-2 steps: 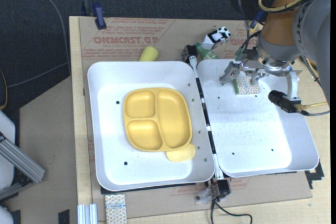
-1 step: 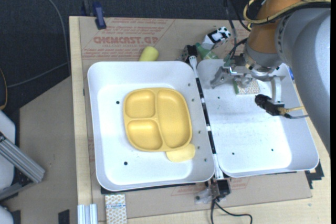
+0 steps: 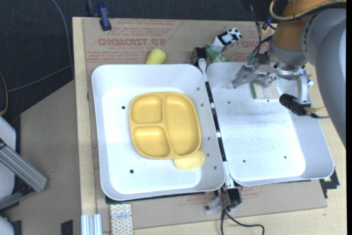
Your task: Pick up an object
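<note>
1. Two shallow white bins sit side by side on the counter [image 3: 82,118]: the left bin [image 3: 110,91] and the right bin [image 3: 286,146], their inner walls meeting along a clipped seam.
2. A yellow divided plate [image 3: 164,124] lies flat near the middle of the left bin, and a pale yellow flat piece [image 3: 191,161] pokes out from under its near right edge, probably just resting where it fell.
3. The hand [image 3: 258,75] is low over the far part of the right bin, the arm coming in from the right with its orange band [image 3: 294,22] above the wrist.
4. A small speckled, greenish-edged object [image 3: 265,91] lies on the right bin's floor just beside the hand, toward the near side; I judge it the likely target, since the hand is lowered right next to it.
5. I cannot tell how far the hand is open, nor whether it has hold of anything; the metal parts blur together.
6. Outside the bins, a yellow lump [image 3: 156,56] rests on the counter behind the left bin, and a black-and-white item [image 3: 228,37] sits behind the seam, both out of play.
</note>
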Available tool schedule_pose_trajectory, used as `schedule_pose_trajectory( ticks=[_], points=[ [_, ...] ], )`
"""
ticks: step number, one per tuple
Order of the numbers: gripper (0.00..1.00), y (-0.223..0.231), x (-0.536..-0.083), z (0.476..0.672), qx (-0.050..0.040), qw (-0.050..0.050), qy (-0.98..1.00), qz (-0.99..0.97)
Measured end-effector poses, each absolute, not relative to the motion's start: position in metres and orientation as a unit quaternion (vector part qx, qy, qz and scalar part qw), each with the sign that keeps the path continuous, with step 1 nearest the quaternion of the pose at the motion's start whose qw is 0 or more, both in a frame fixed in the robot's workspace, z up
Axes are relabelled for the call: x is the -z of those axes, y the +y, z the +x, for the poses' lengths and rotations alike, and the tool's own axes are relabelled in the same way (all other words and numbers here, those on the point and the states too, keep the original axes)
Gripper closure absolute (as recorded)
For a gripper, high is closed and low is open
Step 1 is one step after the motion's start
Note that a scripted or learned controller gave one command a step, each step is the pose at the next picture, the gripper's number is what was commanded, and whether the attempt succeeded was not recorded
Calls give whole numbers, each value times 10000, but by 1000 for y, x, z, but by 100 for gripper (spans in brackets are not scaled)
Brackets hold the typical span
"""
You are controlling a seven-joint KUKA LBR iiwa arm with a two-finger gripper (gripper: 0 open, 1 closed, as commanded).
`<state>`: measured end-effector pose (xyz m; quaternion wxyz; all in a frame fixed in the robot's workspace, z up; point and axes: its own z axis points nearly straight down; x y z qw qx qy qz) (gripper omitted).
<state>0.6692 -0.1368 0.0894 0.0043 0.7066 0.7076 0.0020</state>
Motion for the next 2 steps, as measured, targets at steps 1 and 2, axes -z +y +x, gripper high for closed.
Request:
schedule_pose_trajectory(
  ticks=[1,2],
  points=[
    [0,-147,-90,663,-26,43,7079,7063],
    [0,-174,-163,648,-5,22,7072,7070]
  ],
)
